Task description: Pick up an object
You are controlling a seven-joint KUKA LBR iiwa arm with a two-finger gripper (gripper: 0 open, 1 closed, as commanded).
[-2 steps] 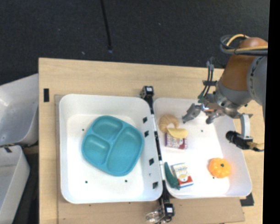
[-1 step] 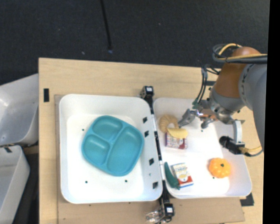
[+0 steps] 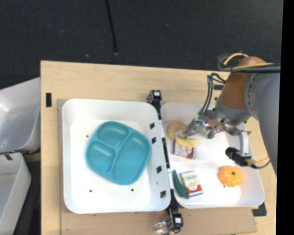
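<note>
From above, 2 white bins are sitting side by side on the counter. The left bin is holding 1 teal divided plate. The right bin is holding 1 croissant, 1 banana, 2 small cartons and 1 orange pumpkin. The hand is hovering spread just above the banana, pinching nothing.

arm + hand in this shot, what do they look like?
The arm is grey, with a rounded orange band above the wrist. Thin dark and yellowish cables loop over the top of it and run down its left side. The hand is small, grey metal, with thin parts. A black fitting hangs below it.
</note>
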